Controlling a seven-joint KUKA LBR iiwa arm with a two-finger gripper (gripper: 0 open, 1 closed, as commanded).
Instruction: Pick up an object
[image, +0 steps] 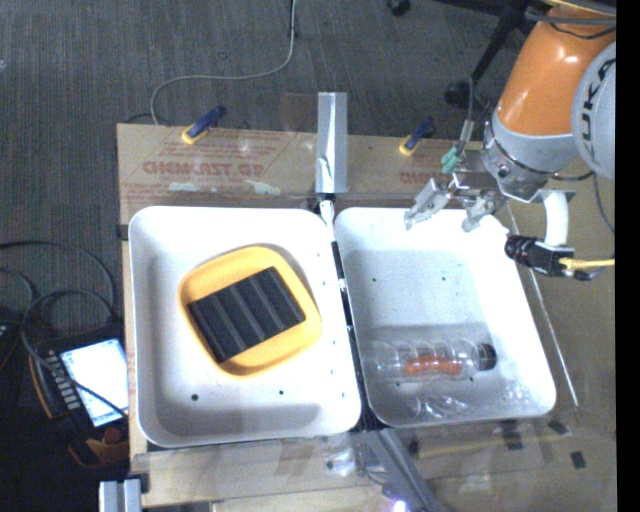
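Red lettering runs across the cardboard sheet (230, 165) under the far edge of the bins, printed in reverse and too faint to read with any confidence. On the arm (560, 90), part of the black maker's name shows at the right edge, cut off by the frame.

Now the bins. The left bin (160, 400) holds a yellow tray (250, 308) with a black ribbed insert, lying tilted near the middle. The right bin (420, 260) holds a clear plastic bottle (432, 360) on its side near the front, dark cap pointing right, something orange showing through its wall. Just in front of it lies a crumpled bit of clear wrap (440, 405).

The gripper (450, 210) hangs over the far rim of the right bin, its two fingers spread apart with nothing between them, well apart from the bottle. Two blue-and-yellow clamps (203, 123) pin the cardboard's far edge.
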